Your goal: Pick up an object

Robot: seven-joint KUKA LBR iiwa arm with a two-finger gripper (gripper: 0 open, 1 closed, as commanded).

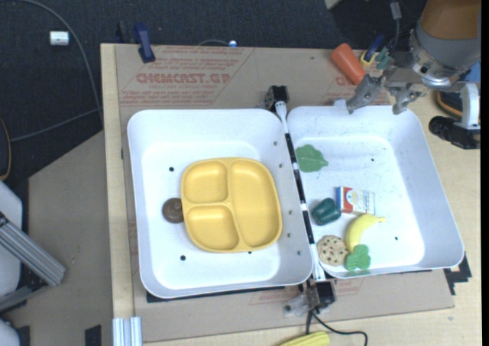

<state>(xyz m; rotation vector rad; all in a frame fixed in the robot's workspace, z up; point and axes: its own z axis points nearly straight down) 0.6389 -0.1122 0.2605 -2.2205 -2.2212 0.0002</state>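
Hovering above the far rim of the right bin (pixel 428 146), the tool (pixel 380 100) hangs from the grey arm (pixel 451 24) with its two fingers spread wide and nothing between them; one fingertip sits over the bin's far edge, the other just beside it toward the right. Right bin, contents: a light green leaf-shaped piece (pixel 311 158) near the divider, well apart from the tool; a dark green pepper-like piece (pixel 325 211) toward the middle; a small white carton with red and blue print (pixel 356 200) just beside it; a yellow banana (pixel 362 228) below the carton; a round cookie (pixel 331 249) at the near edge; a bright green broccoli-like piece (pixel 357 259) touching the banana's lower end and just beside the cookie. All six items lie on the bin floor, none lifted. Left bin (pixel 145 184), contents: a yellow three-compartment plate (pixel 231 204) at the centre; a small brown round item (pixel 173 210) touching the plate's left rim. Worktop (pixel 114 108): cardboard-covered, with red printed lettering beyond the bins. An orange cylindrical item (pixel 348 63) lies on the worktop behind the right bin, near the tool.
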